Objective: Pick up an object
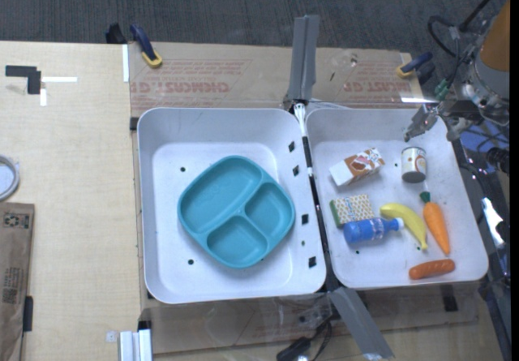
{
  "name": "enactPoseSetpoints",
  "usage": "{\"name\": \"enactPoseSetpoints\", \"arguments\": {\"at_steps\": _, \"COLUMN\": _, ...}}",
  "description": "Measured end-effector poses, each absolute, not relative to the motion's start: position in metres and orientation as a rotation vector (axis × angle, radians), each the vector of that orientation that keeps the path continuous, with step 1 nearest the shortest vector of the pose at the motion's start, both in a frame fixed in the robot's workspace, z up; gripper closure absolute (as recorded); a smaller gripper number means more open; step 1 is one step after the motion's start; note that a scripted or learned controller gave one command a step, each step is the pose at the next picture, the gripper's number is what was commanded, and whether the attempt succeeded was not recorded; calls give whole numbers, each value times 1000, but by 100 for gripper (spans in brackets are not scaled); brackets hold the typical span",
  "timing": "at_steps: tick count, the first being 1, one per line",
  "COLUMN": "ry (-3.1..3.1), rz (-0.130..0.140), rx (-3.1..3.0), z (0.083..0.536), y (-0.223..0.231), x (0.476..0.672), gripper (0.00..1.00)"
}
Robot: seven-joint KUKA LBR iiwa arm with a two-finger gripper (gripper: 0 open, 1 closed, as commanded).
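The right bin holds several small items. A silver can stands near its back right. To the can's left lies a white and orange carton. Toward the front lie a patterned green packet, a blue bottle, a yellow banana, an orange carrot and an orange sausage-shaped piece. My gripper hangs over the bin's back right corner, just behind the can and apart from it. Nothing shows in its grasp.
The left bin bears a blue divided plate. A grey post rises behind the seam between the bins. Cables and the arm's body crowd the far right. Clamps sit on the cardboard behind.
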State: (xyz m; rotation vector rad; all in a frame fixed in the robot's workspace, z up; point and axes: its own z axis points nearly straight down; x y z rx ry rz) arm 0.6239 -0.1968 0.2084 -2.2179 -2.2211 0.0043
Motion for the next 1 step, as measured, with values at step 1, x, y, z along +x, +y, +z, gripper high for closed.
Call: {"name": "enactPoseSetpoints", "arguments": {"at_steps": 1, "ry": -2200, "rz": -9, "rx": -2233, "z": 101, "y": -212, "x": 613, "gripper": 0}}
